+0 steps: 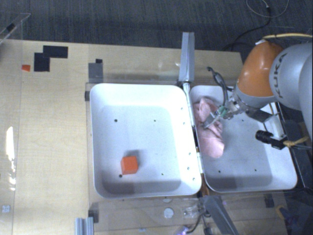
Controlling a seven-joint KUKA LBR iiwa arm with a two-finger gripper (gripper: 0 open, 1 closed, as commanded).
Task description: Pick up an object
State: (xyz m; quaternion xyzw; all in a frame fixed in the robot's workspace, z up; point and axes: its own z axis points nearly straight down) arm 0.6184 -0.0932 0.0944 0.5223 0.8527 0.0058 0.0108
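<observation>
Hovering end effector (213,121) — over pink soft object (210,133); right bin (254,182)

Two white bins side by side — left bin (138,98), right bin (254,177); one orange block (129,165) in left bin; one pale pink soft object (210,136) in right bin; one arm (274,77), one gripper (217,117); on bench (49,146) — one small orange marker (26,68); one black stepped patch (49,57).

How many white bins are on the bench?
2. The left bin holds an orange block; the right bin holds a pink object, under the arm.
</observation>
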